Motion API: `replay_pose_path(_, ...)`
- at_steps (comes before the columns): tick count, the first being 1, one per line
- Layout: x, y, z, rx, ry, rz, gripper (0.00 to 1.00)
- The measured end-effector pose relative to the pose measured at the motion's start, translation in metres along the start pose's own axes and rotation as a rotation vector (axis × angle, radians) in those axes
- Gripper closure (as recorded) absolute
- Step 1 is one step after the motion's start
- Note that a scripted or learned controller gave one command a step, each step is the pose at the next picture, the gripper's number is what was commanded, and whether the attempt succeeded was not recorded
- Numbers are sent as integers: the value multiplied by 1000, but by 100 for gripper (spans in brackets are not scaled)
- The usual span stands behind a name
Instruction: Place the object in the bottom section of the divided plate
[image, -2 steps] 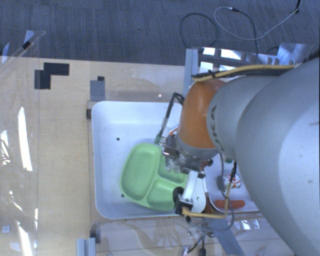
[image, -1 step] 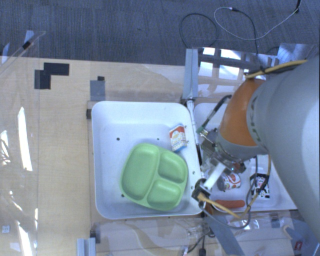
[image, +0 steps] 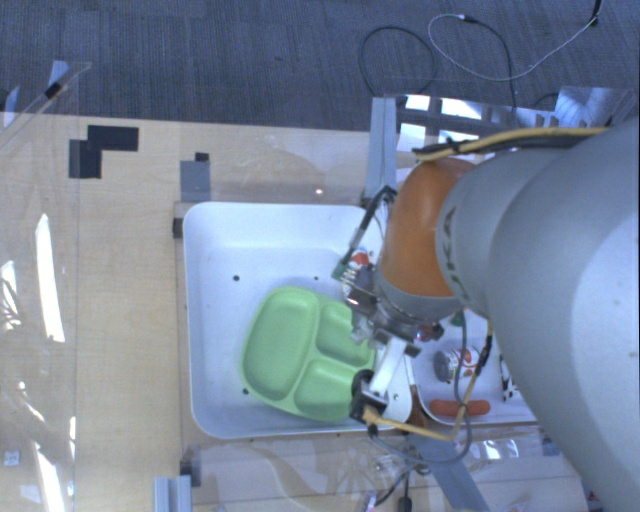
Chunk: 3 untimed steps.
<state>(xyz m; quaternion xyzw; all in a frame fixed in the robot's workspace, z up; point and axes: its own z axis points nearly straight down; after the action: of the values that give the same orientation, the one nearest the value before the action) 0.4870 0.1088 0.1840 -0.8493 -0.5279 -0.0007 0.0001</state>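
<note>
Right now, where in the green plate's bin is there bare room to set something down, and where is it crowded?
Bare floor of the shallow white bin lies between the green divided plastic plate and the far and left walls. Crowded: the plate's right edge, under the grey robot arm.

Floor (image: 250, 60): dark grey carpet along the top.
Wires (image: 363, 55): thin and black, lying in loops on the floor.
Bench (image: 120, 330): pale smooth wood, on the left and in the middle.
Mark (image: 100, 148): a black stepped shape on the bench, top left.
Sheet (image: 40, 380): clear plastic at the left, over the bench.
Light (image: 45, 270): white streaks shine on the sheet.
Post (image: 383, 150): grey metal, near the top middle.
</note>
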Motion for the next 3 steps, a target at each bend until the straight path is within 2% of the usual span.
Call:
replay_pose_path(1, -12, 6, 0, -1, 0, 658, 100)
replay_pose_path(2, -69, 35, -50, -4, 2, 869, 100)
replay_pose_path(3, 7, 19, -22, 0, 2, 846, 100)
